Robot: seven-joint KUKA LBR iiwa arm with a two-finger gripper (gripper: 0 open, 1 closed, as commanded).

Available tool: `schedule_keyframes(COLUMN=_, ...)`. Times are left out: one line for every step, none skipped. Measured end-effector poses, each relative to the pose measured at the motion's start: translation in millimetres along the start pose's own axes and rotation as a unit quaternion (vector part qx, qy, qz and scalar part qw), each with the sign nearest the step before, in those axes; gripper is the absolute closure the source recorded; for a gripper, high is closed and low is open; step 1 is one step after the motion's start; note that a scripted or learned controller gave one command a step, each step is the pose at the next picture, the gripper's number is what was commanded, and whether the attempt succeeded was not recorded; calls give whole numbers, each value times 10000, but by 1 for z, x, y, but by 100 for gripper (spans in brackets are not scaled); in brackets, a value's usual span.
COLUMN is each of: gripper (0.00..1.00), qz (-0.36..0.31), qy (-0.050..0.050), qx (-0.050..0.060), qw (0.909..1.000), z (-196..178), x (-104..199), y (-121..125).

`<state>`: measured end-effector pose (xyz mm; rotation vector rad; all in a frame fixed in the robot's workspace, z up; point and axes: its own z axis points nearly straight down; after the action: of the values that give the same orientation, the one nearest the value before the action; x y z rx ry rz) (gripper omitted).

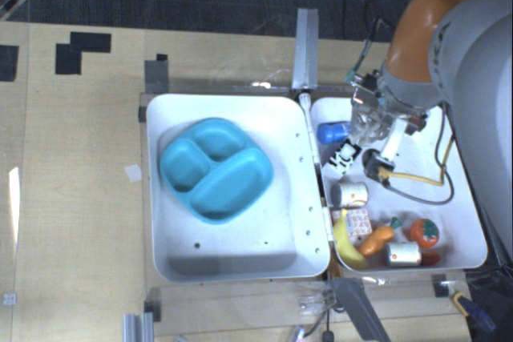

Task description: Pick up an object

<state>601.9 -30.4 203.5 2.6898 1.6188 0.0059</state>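
Two shallow white bins sit side by side on the surface: the left bin [168, 252] holds a blue divided plate [215, 167], the right bin [465, 240] holds small objects. The arm's hand [365, 142] hovers in the upper right bin beside a blue object [332, 131]; whether it is apart or together cannot be told. A clean pick likely means descending straight onto one separated item, avoiding the crowded banana [344, 240] and carrot [377, 239] lower down.

Two white bins are sitting on the worktop: a left bin [232, 252] and a right bin [465, 240]. One blue divided plate [215, 168] is lying in the left one. In the right are lying one banana [343, 243], one carrot [375, 239], one tomato [424, 231], two small cans [350, 194] [402, 254], one blue object [332, 131] and one black-and-white item [343, 157].
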Motion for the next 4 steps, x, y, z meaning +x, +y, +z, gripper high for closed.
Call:
schedule_keyframes(gripper=100, qz=652, qy=-9, qx=8, qw=9979, z=-15, x=25, y=-2)
schedule_keyframes(gripper=100, qz=671, qy=-2, qx=-1, qw=9977, z=-13, x=44, y=49)
schedule_keyframes(gripper=100, qz=855, qy=-12, qx=15, qw=9963, z=19, x=9, y=14)
schedule_keyframes(gripper=100, qz=1646, qy=-8, qx=21, qw=9864, z=19, x=30, y=-31)
